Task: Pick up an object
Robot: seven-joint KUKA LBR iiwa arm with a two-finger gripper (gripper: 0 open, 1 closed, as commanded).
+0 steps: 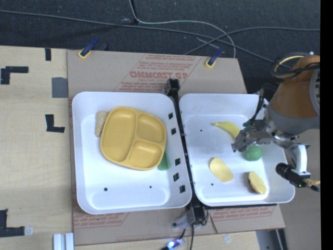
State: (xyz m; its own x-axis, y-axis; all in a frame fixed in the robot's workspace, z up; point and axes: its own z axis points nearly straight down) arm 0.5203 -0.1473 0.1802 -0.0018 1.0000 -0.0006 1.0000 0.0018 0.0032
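Right bin (208, 100): you are seeing the claw (245, 140) hanging low at its 3 o'clock side, touching or just above a green ball (254, 153); whether it is apart or together, you cannot tell. Banana (228, 128) lying at 12 o'clock, yellow piece (221, 169) and another (257, 182) at 6. Nothing is looking lifted; the grasp and raise are remaining.

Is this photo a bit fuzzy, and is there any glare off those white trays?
Camera view: soft all over, small things lack crisp edges; even light, faint shadows; the right shallow white bin looks bright but not blown out; the grey two-finger gripper blurs against the small green round object.
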